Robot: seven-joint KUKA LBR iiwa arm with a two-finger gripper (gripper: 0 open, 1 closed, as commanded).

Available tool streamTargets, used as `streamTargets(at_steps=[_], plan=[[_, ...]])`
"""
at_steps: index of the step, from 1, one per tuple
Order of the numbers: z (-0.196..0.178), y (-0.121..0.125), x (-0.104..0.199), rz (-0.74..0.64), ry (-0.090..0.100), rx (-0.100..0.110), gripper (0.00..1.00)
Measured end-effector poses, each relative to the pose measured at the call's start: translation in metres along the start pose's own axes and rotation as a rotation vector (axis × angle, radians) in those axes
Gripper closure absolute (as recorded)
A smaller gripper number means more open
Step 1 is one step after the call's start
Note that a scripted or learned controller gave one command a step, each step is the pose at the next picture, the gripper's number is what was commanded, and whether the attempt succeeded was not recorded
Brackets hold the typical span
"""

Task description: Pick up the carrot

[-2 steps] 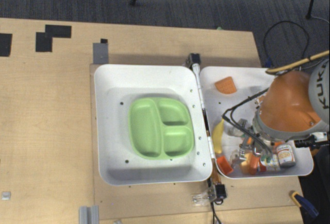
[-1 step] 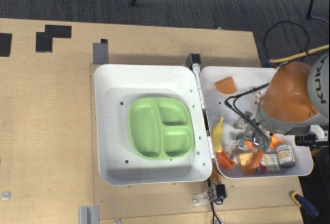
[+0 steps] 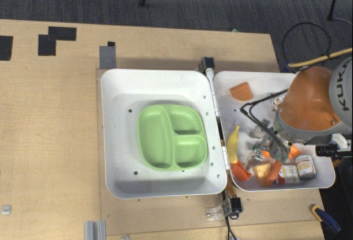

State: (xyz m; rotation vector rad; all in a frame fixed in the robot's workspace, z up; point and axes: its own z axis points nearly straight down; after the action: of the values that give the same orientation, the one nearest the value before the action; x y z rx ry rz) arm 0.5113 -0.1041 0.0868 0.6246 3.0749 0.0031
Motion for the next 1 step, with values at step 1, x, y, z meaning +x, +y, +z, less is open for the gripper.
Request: streamTargets(at_steps=[1], plan=[[-0.0883, 0.0212, -0.0333, -0.132, -0.003, 0.001, 0.0]])
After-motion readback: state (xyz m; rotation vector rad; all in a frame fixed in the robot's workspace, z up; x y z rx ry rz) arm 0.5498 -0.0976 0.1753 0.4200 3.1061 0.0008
